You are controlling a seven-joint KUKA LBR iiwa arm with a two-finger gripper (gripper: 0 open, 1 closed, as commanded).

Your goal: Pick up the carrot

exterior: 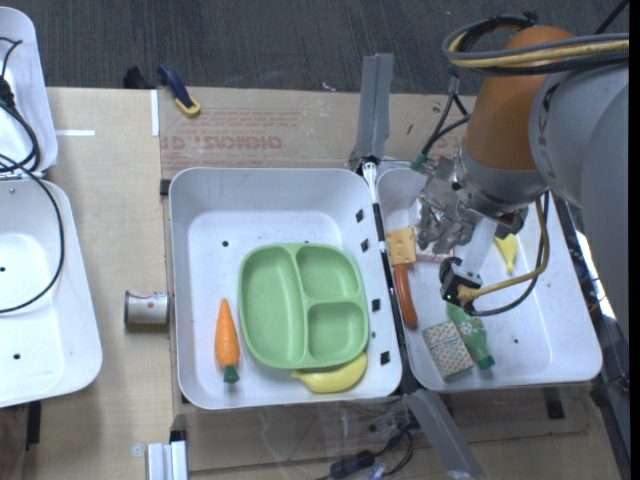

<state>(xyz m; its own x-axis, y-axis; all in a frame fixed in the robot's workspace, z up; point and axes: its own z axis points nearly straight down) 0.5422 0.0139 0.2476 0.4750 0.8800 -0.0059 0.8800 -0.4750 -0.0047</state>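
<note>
While arm hangs over right bin [560, 363], carrot [227, 339] lies in left bin [190, 268], near its front-left corner, orange body pointing away, green tip toward front wall. Just right of it I see green divided plate [304, 303], banana [332, 376] touching plate's front edge. Gripper [448, 230] sits well apart from carrot, across divider, above right bin beside cracker [401, 247] and sausage [405, 295]. Claw state: I cannot tell. Green bottle [472, 336] and sponge [447, 349] lie nearer front of that bin.
</note>
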